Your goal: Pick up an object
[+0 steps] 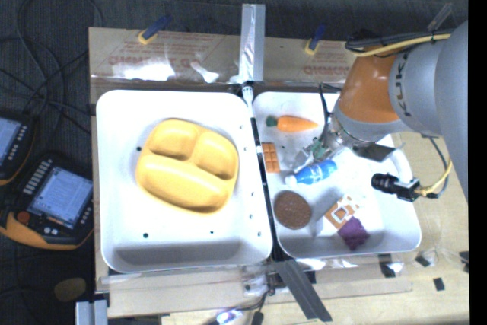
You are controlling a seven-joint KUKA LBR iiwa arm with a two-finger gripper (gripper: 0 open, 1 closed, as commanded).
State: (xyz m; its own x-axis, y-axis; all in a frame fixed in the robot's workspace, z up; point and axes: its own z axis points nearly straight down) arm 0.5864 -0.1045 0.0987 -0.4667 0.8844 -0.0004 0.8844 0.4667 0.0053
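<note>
My gripper (318, 150) hangs low over the middle of the right bin (396, 232), under the orange wrist band. Its tip sits just above a blue bottle (313, 173) that lies tilted, with a greenish item at the fingers. An orange carrot (294, 123) lies near the bin's far left. A brown round disc (292, 209) rests at the near left. A small orange-and-white block (342, 211) and a purple piece (353, 233) lie toward the near right. An orange striped block (270, 157) leans by the left wall.
The left bin (122, 240) holds a large yellow bread-shaped object (186, 164). A metal divider post (252, 42) stands behind the bins. Handheld devices (46, 198) and cables lie on the floor at the far left.
</note>
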